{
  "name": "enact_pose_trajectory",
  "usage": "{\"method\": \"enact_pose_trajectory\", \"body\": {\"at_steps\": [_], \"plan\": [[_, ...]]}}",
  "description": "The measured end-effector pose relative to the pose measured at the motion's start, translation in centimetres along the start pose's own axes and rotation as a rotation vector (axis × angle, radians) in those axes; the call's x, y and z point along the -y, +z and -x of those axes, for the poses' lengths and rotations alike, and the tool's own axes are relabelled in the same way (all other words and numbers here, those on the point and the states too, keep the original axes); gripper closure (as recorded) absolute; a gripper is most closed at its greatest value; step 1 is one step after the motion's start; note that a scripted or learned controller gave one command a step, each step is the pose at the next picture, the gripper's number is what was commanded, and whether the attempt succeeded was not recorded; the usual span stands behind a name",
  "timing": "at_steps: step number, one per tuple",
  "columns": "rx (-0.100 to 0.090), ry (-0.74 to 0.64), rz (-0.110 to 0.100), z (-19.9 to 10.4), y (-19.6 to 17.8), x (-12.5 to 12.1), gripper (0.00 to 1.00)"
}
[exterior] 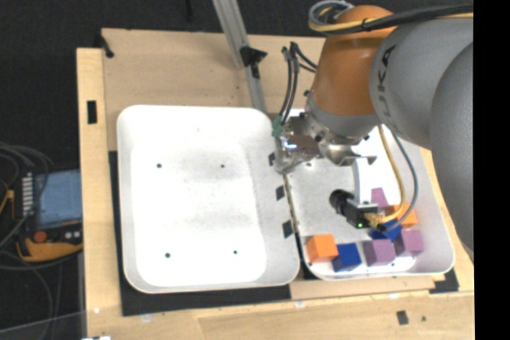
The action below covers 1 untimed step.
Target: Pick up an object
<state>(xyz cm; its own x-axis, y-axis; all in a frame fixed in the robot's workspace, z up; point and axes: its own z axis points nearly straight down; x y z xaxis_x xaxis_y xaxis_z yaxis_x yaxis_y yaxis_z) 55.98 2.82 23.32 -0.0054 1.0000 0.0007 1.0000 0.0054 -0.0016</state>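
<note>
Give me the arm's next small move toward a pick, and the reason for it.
Probably shift the gripper along the right bin toward its near end, stopping above the orange block. The gripper sits by the bin's far left corner, apart from the blocks. The orange block lies nearest it, at the left end of a row with a blue block and a purple block.

From my end the bench reads as pale, matt wood. The left bin and right bin look like smooth white plastic, the left one greyed with scuffs. The arm's grey shell has a soft sheen, and its orange band is glossier. The orange block looks matt, the rail like bare metal.
</note>
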Motion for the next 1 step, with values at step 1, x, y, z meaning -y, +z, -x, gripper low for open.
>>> {"method": "enact_pose_trajectory", "body": {"at_steps": [1], "plan": [[-0.001,-0.002,0.000,-5.62,0.66,1.82,1.00]]}}
